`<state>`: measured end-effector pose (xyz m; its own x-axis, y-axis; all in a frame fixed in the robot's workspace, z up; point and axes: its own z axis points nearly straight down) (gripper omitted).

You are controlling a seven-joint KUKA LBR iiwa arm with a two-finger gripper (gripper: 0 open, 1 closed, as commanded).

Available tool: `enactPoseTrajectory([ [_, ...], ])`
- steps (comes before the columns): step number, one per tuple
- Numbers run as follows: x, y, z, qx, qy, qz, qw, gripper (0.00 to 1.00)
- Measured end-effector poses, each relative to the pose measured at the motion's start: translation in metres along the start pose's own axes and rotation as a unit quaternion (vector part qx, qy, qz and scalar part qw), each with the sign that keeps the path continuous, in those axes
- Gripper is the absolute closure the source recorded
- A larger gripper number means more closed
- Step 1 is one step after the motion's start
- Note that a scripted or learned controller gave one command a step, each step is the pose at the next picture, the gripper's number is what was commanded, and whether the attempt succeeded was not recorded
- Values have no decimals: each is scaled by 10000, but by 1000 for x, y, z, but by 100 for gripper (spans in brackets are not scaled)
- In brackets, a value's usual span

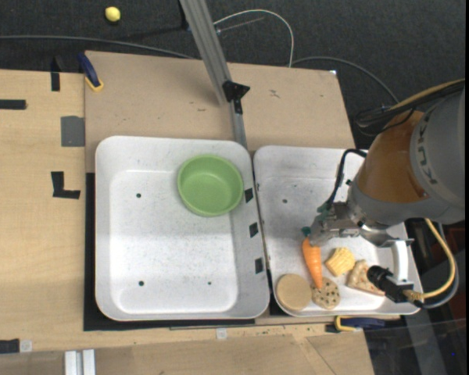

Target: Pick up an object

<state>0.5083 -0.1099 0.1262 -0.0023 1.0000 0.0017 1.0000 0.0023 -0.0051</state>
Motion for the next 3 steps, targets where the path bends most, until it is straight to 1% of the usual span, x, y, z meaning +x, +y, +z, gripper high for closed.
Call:
enactPoseTrajectory([
  [1,-6,-7,-57,-41,-13,10,10000,100],
  [2,-6,-6,-105,-44,-13,3,10000,100],
  [3,38,25,-96,-21,-2,-22,10000,100],
])
